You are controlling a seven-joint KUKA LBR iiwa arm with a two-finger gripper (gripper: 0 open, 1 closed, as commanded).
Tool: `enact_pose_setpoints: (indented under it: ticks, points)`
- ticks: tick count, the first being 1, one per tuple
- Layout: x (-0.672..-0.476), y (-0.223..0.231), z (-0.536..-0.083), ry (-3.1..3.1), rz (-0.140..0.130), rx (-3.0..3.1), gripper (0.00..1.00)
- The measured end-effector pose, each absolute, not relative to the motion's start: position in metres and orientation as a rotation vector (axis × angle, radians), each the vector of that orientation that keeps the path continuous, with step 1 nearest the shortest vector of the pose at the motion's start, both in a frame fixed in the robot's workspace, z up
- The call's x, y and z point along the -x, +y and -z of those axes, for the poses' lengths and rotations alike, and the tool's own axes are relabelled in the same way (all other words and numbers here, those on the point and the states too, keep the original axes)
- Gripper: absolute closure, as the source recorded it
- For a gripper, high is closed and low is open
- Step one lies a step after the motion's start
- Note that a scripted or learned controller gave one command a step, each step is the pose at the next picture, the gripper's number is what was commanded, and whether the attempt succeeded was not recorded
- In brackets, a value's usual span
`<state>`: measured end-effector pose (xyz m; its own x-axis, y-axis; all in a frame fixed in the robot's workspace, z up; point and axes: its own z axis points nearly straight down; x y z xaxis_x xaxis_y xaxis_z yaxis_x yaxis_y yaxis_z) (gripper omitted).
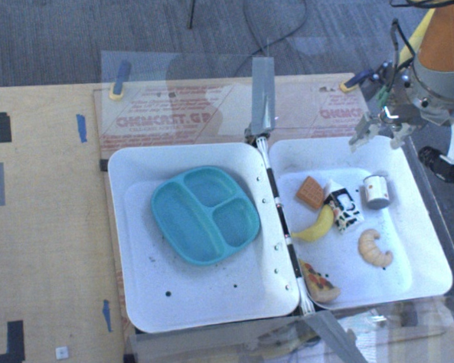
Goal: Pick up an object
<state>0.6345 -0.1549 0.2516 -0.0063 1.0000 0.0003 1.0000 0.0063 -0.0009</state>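
White bins: two side by side; the left bin [142, 297] bears a teal divided plate [206, 214], the right bin [424, 268] bears the small items.
Gripper: the gripper [380, 131] hangs over the upper right corner of the right bin, fingers spread apart, nothing between them.
Nearest object: a small silver can [376, 191], just below the gripper in the frame, lying on its side.
Other objects: banana [316, 227], croissant [375, 248], brown cracker [310, 192], black-and-white packet [344, 208], pizza slice [319, 281], all lower left of the gripper.
Banana axis: runs lower left to upper right.
Judgement: a short move down-frame would likely reach the can first.
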Motion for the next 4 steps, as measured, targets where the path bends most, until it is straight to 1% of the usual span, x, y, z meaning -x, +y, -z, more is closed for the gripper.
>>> enact_pose_setpoints:
  ticks: [1, 2, 3, 4]
  points:
    - [-0.608, -0.197, -0.115, -2.238, 0.003, 2.211, 0.0]
    - [-0.578, -0.158, -0.089, -2.346, 0.006, 2.101, 0.0]
    - [-0.62, -0.193, -0.088, -2.47, 0.005, 1.951, 0.0]
    - [-0.662, -0.175, -0.086, -2.53, -0.022, 1.831, 0.0]
